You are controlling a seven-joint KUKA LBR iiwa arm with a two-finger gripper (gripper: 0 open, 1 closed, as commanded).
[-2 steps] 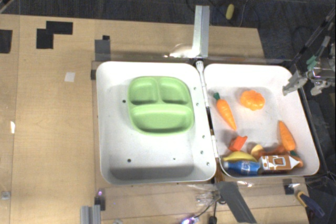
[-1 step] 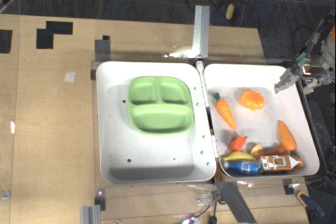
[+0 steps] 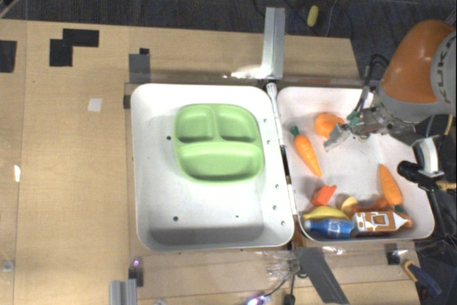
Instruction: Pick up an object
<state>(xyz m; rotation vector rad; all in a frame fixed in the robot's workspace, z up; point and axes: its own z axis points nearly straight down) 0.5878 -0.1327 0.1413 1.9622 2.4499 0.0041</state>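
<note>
Carrot (image 3: 307, 153) lying loose on the floor of the right bin (image 3: 357, 93), green top toward the far wall, tip toward the near side. Just right of it, gripper (image 3: 341, 133) hanging low over the bin, fingers spread apart with nothing between them. Partly tucked behind the gripper, a round orange fruit (image 3: 325, 123). Second carrot (image 3: 390, 184) near the right wall, well apart from the first. Crowded along the near wall: a small red-orange piece (image 3: 323, 194), a banana (image 3: 325, 213), a blue bottle (image 3: 330, 227) and a brown carton (image 3: 380, 222), touching or nearly so. In the left bin (image 3: 153, 175), a green divided plate (image 3: 217, 141) sitting flat near the middle.
</note>
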